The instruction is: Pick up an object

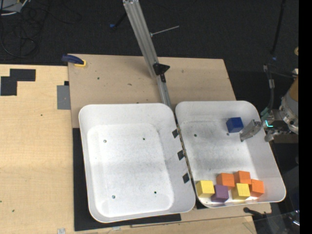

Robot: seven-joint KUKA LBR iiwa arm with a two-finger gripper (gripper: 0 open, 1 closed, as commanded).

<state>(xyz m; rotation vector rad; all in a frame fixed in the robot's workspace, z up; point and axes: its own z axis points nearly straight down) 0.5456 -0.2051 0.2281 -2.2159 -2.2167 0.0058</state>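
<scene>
Blue cube (234,125) is found in the upper right part of the right bin (214,108), well apart from the rest. The gripper (250,130) is placed just beside it, towards the frame's right edge; whether it is wide or narrow cannot be told. The grasp is best centred over the cube and squared to its flat faces. A cluster of cubes (225,179), orange, yellow and purple, seemingly smooth and hard, is packed along the bin's lower edge.
</scene>
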